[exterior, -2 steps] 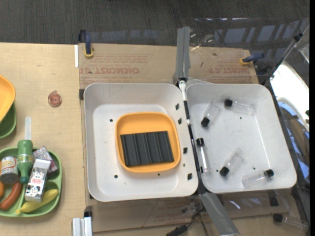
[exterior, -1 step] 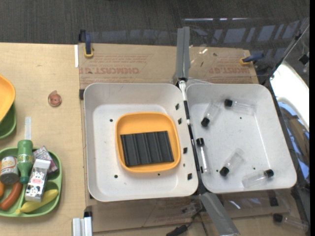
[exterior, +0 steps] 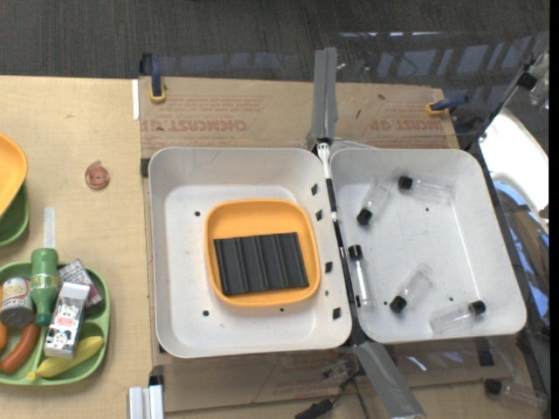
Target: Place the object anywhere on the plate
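two white bins sit side by side on a sheet of brown cardboard (exterior: 262,116). in the left bin (exterior: 175,260) there is an orange plate (exterior: 262,219) with round corners, lying flat near the middle. a black ridged pad (exterior: 261,263) lies flat on the plate and covers most of its middle, so the orange shows all around it like a frame. the right bin (exterior: 463,234) has five small clear tubes with black caps, all lying down and spread apart. one tube (exterior: 421,187) is near the back, one (exterior: 374,202) is just left of it, one (exterior: 357,273) lies right along the left wall, one (exterior: 410,290) is near the front middle, and one (exterior: 456,318) is by the front right corner. all the tubes are in the right bin, well apart from the plate. i cannot tell how the gripper's jaws stand, or if they have hold of anything. off to the left, on the wooden table (exterior: 79,234), a green tray (exterior: 92,349) holds toy food: a green bottle (exterior: 44,285), a small can (exterior: 14,295) and a little carton (exterior: 64,319). a small pink round thing (exterior: 98,176) lies alone on the wood further back.
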Tool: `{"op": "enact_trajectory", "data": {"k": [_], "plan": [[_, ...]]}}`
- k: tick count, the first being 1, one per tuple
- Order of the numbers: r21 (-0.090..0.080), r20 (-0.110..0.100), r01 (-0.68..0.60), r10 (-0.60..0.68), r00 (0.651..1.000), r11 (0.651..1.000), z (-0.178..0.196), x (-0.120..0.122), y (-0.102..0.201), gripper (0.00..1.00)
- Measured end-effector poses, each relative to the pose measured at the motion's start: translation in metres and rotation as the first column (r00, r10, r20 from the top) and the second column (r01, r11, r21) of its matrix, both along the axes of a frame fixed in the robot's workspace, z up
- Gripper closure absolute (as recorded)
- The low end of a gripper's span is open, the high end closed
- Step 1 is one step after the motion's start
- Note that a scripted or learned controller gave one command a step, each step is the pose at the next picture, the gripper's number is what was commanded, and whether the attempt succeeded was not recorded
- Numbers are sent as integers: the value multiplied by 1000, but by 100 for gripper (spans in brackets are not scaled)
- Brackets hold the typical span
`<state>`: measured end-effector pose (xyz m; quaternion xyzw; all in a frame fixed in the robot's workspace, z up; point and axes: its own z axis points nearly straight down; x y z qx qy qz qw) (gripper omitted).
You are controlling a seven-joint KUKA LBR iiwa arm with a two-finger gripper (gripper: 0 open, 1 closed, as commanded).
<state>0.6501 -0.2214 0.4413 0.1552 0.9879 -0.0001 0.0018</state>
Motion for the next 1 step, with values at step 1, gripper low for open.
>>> {"op": "enact_trajectory", "data": {"k": [1], "plan": [[0, 0, 0, 0, 1000, 1000, 0, 0, 0, 0]]}}
